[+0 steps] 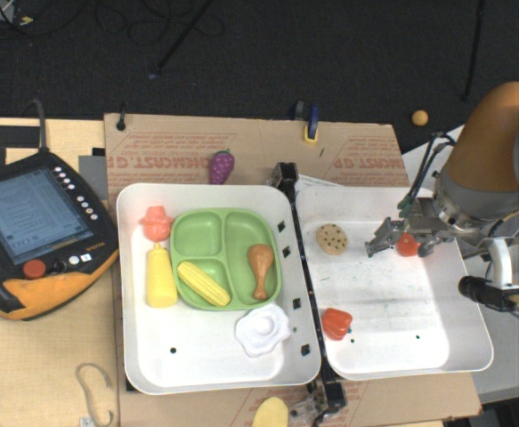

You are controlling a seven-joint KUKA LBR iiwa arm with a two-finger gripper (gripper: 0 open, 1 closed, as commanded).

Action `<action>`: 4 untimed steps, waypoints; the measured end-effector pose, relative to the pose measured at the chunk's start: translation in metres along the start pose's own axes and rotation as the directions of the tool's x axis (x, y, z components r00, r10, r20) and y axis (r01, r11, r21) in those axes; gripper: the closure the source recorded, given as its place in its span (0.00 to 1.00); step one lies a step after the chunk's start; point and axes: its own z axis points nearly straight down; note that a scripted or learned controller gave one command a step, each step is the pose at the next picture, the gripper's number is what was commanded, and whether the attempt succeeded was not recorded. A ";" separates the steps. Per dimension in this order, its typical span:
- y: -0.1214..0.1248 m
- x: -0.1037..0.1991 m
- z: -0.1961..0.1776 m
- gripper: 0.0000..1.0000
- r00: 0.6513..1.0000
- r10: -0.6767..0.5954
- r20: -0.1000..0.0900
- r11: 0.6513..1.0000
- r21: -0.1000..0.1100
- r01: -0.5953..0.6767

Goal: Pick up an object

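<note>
Your gripper (405,238) sits over the right bin (455,345), toward its far right part. A small red object (408,245) shows right at the fingertips, seemingly between them, so I read it as clenched on that piece, though the view is coarse. Relative to the right bin: one cookie (332,238) lies inside near its far left corner, left of the gripper; one red pepper (336,324) lies at its near left side. Both are compact, with no clear long axis. Count: three pieces in this bin, one arm.
</note>
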 end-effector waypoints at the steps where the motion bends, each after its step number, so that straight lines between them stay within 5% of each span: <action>1: 0.003 0.000 -0.007 0.00 1.000 -0.002 0.001 1.000 -0.012 0.002; 4: 0.014 0.009 0.121 0.00 1.000 -0.003 0.001 1.000 -0.010 0.003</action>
